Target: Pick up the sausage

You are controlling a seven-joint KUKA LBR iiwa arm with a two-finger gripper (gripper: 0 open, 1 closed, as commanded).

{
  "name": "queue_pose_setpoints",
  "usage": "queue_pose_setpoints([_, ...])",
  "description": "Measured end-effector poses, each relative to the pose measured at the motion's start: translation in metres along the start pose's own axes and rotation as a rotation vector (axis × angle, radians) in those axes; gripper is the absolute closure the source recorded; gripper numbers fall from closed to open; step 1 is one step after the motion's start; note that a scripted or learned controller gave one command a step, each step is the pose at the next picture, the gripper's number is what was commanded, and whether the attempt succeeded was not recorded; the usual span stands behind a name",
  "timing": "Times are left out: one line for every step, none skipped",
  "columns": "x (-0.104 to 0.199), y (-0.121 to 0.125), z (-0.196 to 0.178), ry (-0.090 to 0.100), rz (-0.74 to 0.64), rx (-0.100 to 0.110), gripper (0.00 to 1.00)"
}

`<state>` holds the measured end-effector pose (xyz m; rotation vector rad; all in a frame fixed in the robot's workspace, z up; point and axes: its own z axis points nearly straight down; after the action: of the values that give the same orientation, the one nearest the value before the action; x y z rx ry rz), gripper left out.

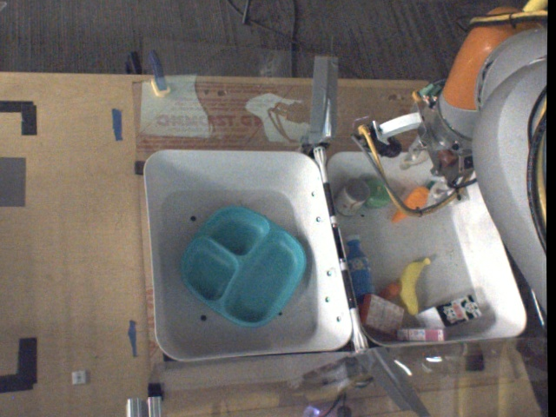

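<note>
No sausage is seen held yet; the gripper (439, 159) is parked over the right bin (499, 315), grip state can't be told.

The arm (512, 102) is cut off by the right and top edges. The gripper (439, 168) end is blurred and overlaid by cabling — finger state cannot be read. An orange item (415, 200) beneath it is partly covered, possibly the sausage. Objects along the right bin (486, 259) near wall — label print on a small carton (458, 310) included — are too small to identify.
</note>
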<state>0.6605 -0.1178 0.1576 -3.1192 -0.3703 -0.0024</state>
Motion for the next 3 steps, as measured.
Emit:
queue_pose_setpoints([-0.072, 0.028, 0.015, -0.004, -0.052, 0.003, 0.0])
queue_pose_setpoints([-0.02, 0.026, 0.066, -0.003, -0.116, 0.002, 0.0])
queue_pose_setpoints([-0.02, 0.026, 0.066, -0.003, -0.117, 0.002, 0.0])
